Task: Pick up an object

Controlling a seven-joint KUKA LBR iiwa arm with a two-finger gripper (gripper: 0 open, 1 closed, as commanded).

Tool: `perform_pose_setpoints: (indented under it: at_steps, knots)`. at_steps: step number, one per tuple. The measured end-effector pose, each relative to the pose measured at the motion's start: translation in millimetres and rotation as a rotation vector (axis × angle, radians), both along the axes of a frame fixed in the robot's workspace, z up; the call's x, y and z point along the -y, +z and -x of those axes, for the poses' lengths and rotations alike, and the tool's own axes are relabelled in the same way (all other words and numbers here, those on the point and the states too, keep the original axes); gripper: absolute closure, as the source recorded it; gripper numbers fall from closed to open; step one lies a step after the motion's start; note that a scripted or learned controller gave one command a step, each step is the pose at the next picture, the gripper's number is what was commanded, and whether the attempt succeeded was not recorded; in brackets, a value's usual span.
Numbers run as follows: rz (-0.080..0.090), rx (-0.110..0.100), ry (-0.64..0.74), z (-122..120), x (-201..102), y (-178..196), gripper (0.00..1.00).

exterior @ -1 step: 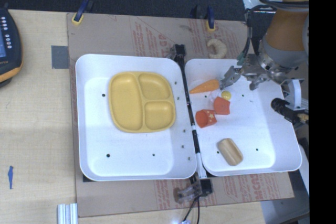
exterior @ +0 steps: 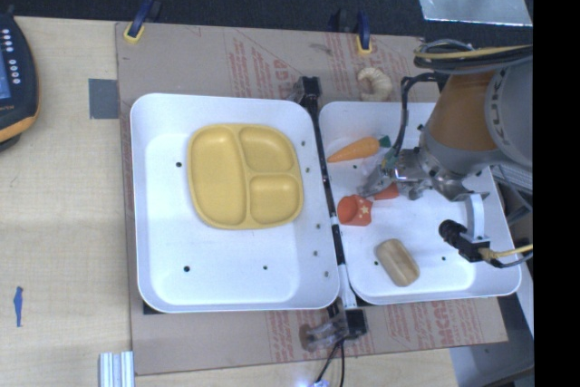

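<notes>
Beside the left bin (exterior: 154, 222) with its one yellow plate (exterior: 243, 175), the right bin (exterior: 489, 281) holds one carrot (exterior: 353, 149), one tomato (exterior: 356, 209), one bread roll (exterior: 397, 262). Gripper (exterior: 388, 181) hangs low between carrot and tomato; whether it grips cannot be told.

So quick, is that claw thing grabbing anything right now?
Gripper: low in the right bin, beside the red toy and carrot; whether it is open, shut or holding something cannot be told.
</notes>
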State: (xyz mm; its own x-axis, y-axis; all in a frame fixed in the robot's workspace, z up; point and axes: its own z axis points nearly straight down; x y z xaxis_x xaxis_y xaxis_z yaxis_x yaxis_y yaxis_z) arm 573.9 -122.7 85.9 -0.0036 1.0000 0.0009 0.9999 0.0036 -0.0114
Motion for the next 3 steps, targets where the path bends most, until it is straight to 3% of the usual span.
perform_pose_setpoints:
  at_steps: [1, 2, 3]
  knots:
    - [0.002, 0.011, 0.004, -28, -24, 6, 0.00]
    - [0.003, 0.009, 0.002, -27, -22, 17, 1.00]
    - [0.000, 0.011, 0.004, 1, -84, 110, 1.00]
